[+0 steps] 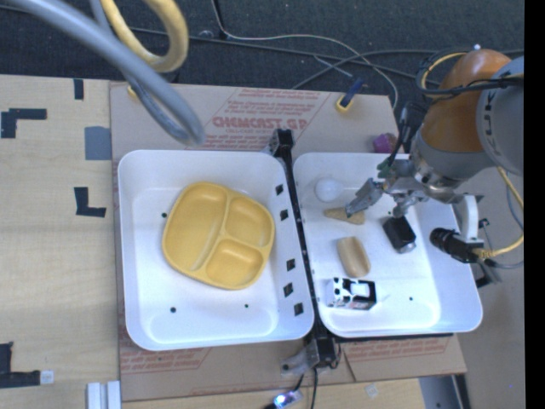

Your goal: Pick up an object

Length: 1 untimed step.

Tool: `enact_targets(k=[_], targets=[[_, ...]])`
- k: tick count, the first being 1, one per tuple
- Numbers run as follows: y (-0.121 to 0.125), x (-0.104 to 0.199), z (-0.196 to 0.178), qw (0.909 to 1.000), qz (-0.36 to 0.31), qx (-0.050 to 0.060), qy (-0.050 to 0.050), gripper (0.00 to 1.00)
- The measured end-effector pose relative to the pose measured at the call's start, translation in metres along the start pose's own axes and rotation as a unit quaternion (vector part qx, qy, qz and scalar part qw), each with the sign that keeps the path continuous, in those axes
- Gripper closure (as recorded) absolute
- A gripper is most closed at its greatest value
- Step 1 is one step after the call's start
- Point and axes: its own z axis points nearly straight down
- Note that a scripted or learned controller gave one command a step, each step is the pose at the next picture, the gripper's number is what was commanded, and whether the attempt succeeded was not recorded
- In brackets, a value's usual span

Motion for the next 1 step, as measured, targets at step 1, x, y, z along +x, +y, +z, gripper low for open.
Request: enact_targets(k=[1], targets=[[0.0032, 0.0003, -0.0074, 1.0000, -0.002, -0.007, -0.001, 0.00]])
